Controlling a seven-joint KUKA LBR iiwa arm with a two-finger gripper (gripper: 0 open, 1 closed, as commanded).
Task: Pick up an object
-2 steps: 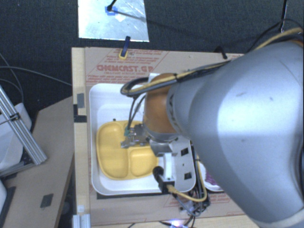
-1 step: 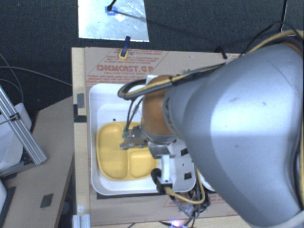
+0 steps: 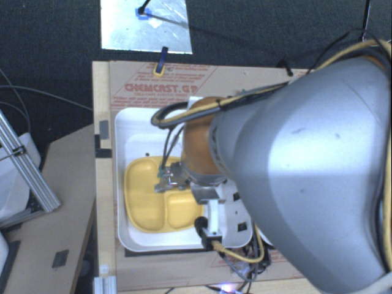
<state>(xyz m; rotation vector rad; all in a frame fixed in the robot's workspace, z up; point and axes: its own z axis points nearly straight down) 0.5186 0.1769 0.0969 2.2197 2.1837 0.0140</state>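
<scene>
A large yellow, soft-edged object [image 3: 146, 195] with two rounded lobes lies in the left white bin [image 3: 131, 133], filling its lower half. My gripper [image 3: 165, 180] hangs over the object's upper right part, right at its surface. Whether it touches the object cannot be told. The arm's grey body and orange band [image 3: 197, 143] reach in from the right and hide the right side of the yellow object.
The arm's bulk covers the right bin and most of the right half of the view. Cables [image 3: 168, 118] loop above the wrist. A cardboard sheet [image 3: 165, 81] lies behind the bins, and an aluminium frame [image 3: 24, 164] stands at the left.
</scene>
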